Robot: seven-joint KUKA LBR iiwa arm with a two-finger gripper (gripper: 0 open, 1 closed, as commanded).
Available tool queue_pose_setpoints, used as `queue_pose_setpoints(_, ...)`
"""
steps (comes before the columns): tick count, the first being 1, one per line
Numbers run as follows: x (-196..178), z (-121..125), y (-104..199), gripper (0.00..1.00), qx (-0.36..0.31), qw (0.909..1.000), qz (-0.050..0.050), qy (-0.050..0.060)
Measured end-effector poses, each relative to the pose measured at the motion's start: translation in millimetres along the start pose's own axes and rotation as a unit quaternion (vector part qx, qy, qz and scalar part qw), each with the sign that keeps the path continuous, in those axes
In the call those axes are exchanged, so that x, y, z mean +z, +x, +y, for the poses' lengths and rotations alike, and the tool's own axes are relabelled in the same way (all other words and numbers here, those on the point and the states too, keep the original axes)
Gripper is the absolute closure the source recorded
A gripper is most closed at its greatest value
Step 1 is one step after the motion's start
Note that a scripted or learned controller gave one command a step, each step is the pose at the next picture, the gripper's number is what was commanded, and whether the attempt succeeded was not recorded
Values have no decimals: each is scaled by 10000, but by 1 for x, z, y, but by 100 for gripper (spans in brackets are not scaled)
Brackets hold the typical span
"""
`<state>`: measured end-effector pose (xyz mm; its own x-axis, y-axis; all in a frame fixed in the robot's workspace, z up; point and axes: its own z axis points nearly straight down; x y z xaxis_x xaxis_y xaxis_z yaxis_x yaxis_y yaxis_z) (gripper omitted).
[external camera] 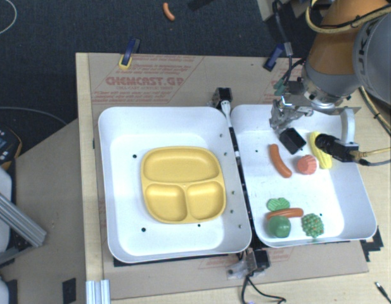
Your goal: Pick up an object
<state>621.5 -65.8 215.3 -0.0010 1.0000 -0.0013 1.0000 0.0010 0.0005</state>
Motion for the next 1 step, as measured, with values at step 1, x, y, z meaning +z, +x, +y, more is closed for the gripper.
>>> queue_pose_setpoints(1,-18,10,2,100,-1,10000,0,-25)
